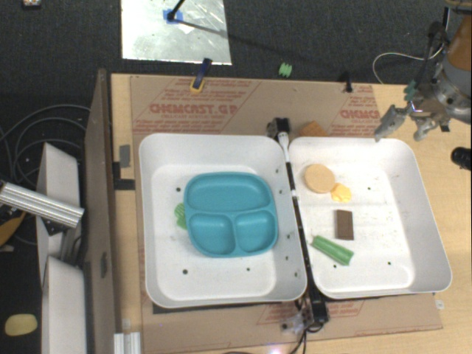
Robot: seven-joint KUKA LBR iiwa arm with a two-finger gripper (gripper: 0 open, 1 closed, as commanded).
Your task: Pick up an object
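The right bin (413,198) holds a tan round disc (319,178), a small yellow piece (341,192) touching it, a dark brown block (344,224) and a green stick (332,248). In the left bin (158,198) lies a blue divided plate (230,212), with a green piece (179,214) showing at its left edge. My gripper (404,126) hangs over the far right corner of the right bin, beyond the objects. It is open, with nothing between its fingers.
An orange object (313,129) lies on the cardboard just behind the bins' shared wall. A black clip (280,128) sits at the top of that wall. Cables and a metal rail (40,203) lie left of the bench.
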